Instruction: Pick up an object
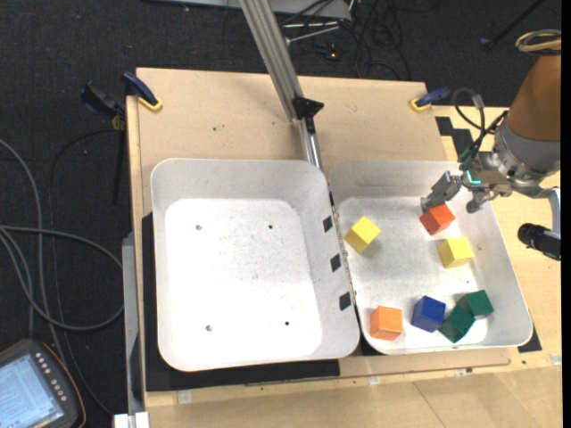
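At the right bin's (510,266) six o'clock edge lay an orange cube (385,321), a blue cube (428,313) and two green blocks (467,314) touching each other. Toward the centre sat two yellow cubes (363,234), well apart. At one o'clock, a red-orange cube (436,218) lay just below the gripper (460,193), whose fingers stood spread and grasping nothing.

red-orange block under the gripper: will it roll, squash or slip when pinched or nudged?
The red-orange block looks like a flat-faced cube, so it will probably slide rather than roll. Its crisp edges suggest it is rigid. It sits tilted near the right bin's wall under the gripper, so a nudge may twist it.
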{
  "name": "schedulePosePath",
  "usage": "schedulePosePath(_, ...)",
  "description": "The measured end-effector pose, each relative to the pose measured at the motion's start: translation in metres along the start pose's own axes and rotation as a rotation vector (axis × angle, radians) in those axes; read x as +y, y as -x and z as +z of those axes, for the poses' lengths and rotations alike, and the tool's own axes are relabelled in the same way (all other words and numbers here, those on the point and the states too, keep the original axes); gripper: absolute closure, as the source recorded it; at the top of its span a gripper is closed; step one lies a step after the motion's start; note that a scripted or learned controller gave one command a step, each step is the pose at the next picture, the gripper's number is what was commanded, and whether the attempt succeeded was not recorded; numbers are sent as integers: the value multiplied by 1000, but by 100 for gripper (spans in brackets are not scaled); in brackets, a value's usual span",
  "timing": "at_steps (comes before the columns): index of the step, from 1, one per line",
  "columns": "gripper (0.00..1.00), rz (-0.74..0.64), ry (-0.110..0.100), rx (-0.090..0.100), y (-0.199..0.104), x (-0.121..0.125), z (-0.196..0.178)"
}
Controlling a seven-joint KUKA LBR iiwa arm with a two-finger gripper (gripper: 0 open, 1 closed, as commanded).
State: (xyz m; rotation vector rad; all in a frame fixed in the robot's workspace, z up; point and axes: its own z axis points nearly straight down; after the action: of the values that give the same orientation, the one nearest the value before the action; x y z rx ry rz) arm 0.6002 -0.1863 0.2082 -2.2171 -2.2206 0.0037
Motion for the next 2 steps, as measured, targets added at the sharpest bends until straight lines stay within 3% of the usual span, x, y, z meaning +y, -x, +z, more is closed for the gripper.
schedulePosePath(1,0,-1,4,-1,0,1,-3)
schedulePosePath(2,0,1,0,0,-5,-6,45)
